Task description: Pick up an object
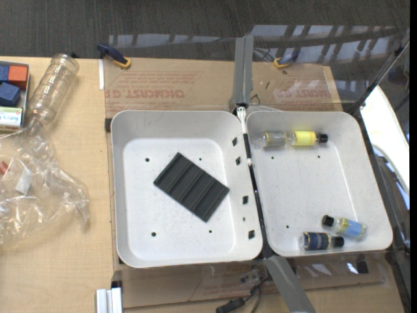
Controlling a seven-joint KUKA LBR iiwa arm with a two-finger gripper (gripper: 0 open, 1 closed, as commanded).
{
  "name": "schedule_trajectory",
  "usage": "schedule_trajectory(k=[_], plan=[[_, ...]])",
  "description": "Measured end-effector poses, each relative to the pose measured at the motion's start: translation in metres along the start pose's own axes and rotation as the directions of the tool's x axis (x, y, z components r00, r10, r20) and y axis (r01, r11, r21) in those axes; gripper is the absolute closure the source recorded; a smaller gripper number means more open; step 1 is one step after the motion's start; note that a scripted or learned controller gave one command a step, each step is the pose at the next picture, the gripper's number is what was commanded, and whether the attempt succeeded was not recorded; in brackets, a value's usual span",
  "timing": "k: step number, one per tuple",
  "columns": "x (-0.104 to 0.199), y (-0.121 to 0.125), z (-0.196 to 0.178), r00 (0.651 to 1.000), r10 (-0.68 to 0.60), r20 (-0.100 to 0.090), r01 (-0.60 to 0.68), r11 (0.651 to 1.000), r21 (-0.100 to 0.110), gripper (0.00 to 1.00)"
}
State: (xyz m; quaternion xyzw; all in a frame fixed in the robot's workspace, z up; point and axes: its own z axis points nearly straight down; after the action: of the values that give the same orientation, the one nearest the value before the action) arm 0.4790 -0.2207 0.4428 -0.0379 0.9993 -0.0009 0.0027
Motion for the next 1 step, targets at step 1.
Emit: schedule_trajectory(k=[1], plan=[[0.0001, -0.0001, 0.0, 1.0, 0.001, 0.0, -0.001, 1.0, 0.0, 0.0]])
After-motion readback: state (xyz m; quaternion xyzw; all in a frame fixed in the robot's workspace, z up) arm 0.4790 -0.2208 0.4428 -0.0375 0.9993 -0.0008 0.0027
